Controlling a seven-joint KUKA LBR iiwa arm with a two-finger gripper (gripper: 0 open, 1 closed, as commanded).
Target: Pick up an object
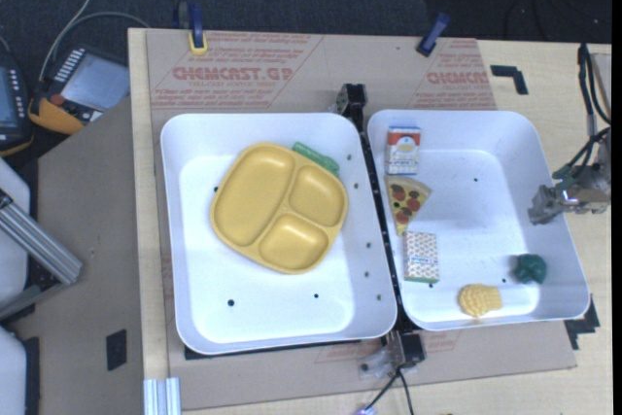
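Robotics lab: bench (146, 209), clamps (197, 39), loose cables (58, 24).

One fixed camera looks down at a slant on the left bin (185, 238) and right bin (544, 160).

The cardboard sheet (292, 63) under the bins reads "CHEMCAST" in red print.

At the right bin's (544, 151) outer rim you see the gripper (546, 205): small, dull grey metal, with dark cables (589, 102) looping above it.
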